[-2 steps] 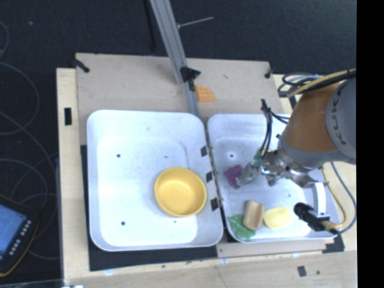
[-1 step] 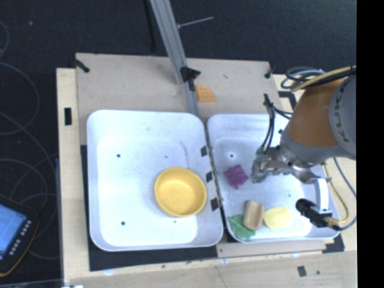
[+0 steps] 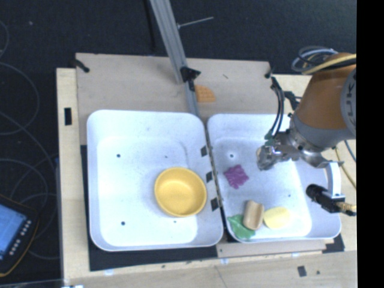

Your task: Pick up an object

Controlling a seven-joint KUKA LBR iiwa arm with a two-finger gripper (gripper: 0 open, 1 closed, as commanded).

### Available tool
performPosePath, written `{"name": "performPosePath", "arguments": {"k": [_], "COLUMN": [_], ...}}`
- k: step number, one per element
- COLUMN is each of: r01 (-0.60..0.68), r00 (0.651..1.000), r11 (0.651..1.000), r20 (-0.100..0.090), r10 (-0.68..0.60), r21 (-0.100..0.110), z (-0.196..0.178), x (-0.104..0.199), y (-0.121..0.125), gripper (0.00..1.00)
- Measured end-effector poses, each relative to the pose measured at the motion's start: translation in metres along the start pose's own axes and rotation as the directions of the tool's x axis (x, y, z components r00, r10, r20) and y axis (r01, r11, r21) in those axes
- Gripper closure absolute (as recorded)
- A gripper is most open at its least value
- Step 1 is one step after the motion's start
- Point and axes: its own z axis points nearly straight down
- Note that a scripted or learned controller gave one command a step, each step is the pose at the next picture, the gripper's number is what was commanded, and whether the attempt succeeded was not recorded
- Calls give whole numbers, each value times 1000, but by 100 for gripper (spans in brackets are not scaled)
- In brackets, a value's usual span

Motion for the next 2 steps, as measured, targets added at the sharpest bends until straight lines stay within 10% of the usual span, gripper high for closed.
{"name": "performPosePath", "arguments": {"k": [2], "r01": [2], "r00": [1000], "r11": [1000], "r20": [-1], "r10": [-2], "r21": [5], "z": [-64], "x": [-6], "y": [6], "gripper": [100]}}
